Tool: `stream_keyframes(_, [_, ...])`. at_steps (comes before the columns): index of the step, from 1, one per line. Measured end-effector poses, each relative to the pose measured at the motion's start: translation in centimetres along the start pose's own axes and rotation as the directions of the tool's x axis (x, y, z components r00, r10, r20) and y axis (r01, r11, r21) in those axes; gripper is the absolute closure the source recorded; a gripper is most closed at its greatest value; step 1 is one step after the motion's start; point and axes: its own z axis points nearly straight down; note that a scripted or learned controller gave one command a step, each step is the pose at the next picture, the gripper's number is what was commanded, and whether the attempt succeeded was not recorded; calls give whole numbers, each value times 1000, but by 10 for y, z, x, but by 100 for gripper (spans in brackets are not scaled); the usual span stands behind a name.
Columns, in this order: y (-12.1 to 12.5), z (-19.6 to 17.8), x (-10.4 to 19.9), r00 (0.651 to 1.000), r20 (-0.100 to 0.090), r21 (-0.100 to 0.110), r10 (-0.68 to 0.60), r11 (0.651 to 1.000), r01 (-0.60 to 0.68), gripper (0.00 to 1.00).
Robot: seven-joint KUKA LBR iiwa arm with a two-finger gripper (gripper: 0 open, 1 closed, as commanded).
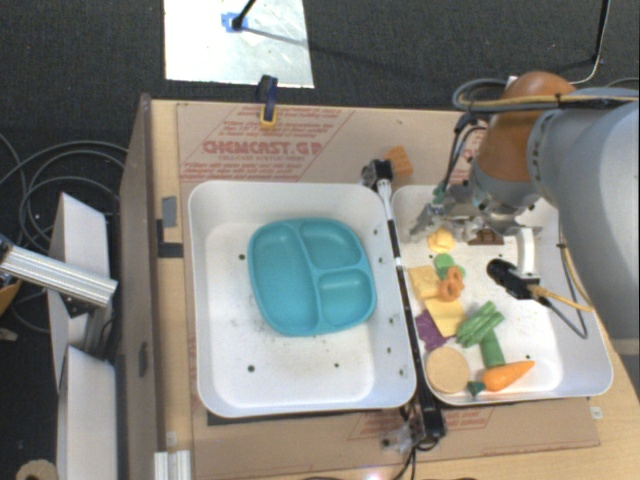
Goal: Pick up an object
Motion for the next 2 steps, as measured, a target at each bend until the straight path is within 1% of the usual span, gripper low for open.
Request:
stream_keyframes(1, [-2,-10,0,1000,-1,3,0,1000,0,100])
stream_keyframes(2, [-50,-104,51,1000,-3,3,-2,1000,2,100])
